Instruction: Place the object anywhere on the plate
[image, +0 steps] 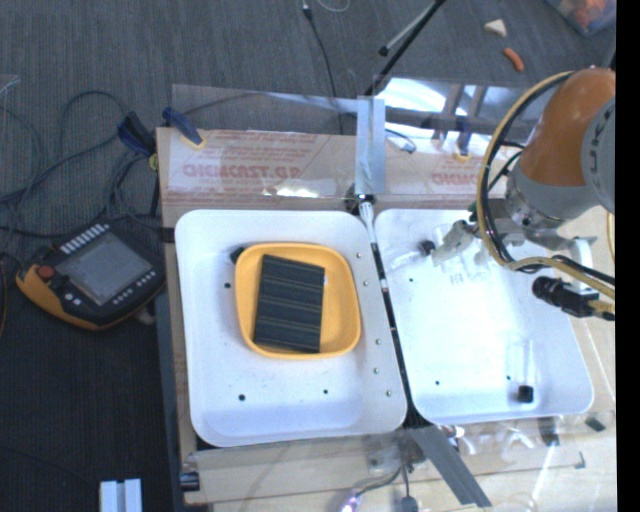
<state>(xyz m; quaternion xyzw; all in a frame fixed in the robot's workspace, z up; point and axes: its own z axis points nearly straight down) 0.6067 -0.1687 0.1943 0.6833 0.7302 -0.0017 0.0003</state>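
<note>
On the bench the left white bin (200, 330) holds the yellow plate (345, 300) with the dark ribbed object (290, 302) already flat on it, so the gripper (455, 243), its grasp state impossible to tell, should simply stay clear over the right bin (560, 385).

A yellow plate (297, 300) sits in the left bin (200, 400), and a dark ribbed block (290, 302) lies flat on the plate — well inside its rim. Right of the plate, over the right bin (560, 390), the gripper (455, 243) hangs from the arm (565, 130).
</note>
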